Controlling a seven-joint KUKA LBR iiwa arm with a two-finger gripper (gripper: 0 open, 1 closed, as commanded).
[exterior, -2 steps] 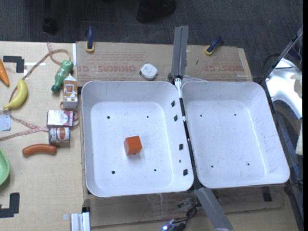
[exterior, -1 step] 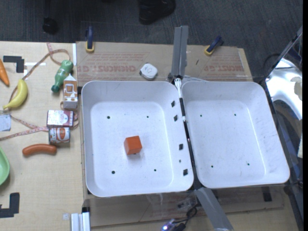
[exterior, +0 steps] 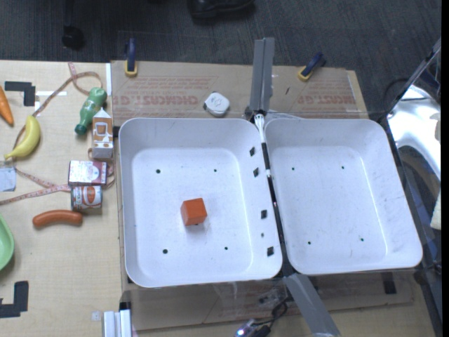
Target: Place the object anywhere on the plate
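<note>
One orange block [exterior: 193, 211] sits alone in our left bin [exterior: 140, 258], near its middle; we cannot tell the hand's state. We see no plate (only bins), so a placement may miss.

Left bin [exterior: 140, 258]: floor open on all sides of a single orange block [exterior: 193, 211], which stands near the middle, well apart from every wall. Right bin [exterior: 393, 244]: floor unobstructed wall to wall. Between them, a raised seam with black clips [exterior: 265, 188]; toy food clutter [exterior: 91, 160] crowds the surface [exterior: 56, 272] left of the bins.
</note>
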